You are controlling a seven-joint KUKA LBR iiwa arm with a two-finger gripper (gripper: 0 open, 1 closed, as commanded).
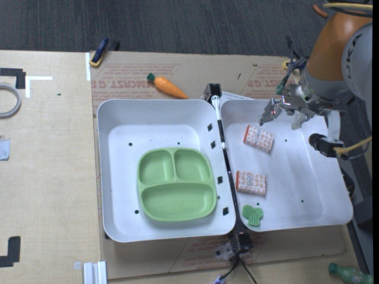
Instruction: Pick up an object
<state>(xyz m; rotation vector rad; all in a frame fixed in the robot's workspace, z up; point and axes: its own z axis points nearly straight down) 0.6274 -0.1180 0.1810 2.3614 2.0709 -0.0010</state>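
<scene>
The pincer hangs spread and holding nothing over the right bin, beside the upper patterned packet. Descending off-centre could nudge that flat packet aside rather than trap it. The fingertips blur against the white wall, so their exact gap stays uncertain

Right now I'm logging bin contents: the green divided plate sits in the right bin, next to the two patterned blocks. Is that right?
Not quite. The camera view shows the green divided plate in the left bin; the two patterned blocks lie in the right bin.
</scene>
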